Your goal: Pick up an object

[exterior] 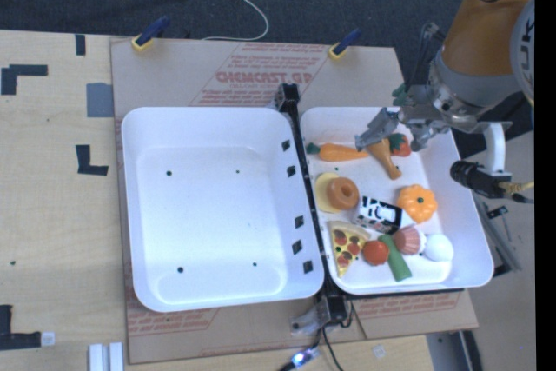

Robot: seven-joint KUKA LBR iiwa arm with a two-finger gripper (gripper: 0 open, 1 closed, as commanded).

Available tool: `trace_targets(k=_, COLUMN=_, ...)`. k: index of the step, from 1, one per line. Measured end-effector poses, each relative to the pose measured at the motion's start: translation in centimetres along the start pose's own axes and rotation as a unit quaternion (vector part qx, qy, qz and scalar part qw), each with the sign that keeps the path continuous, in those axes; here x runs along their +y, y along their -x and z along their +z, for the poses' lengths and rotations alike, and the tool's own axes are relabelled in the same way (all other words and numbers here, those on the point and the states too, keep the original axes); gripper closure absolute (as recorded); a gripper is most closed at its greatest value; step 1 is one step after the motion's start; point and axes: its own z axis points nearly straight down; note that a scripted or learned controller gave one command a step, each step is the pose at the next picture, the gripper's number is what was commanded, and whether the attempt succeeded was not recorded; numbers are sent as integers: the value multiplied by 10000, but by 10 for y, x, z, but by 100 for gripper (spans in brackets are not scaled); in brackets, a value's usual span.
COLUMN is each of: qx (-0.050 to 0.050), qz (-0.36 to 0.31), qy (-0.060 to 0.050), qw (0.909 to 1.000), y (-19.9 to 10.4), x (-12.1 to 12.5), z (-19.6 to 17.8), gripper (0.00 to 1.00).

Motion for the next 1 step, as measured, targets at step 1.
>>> trace_targets(k=1, qx=16, qz=-29, qy=-51, qw=10000, y=-76, x=-6, z=91, gripper=0)
